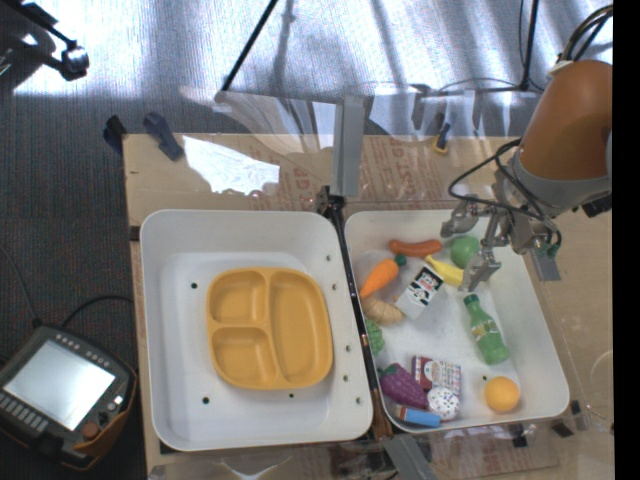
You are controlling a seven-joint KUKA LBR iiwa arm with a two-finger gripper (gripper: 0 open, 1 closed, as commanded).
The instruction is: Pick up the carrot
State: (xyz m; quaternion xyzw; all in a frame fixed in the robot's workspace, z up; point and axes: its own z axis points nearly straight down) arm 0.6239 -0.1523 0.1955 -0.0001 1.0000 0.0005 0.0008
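So my gripper [492, 243] hung open and empty over the right bin's [545, 338] far edge, while the carrot [379, 276] lay by that bin's left wall, off to my gripper's left, lying slantwise, leafy end away.

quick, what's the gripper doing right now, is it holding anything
Gripper: above the right bin, clear of the carrot; open or closed cannot be told.
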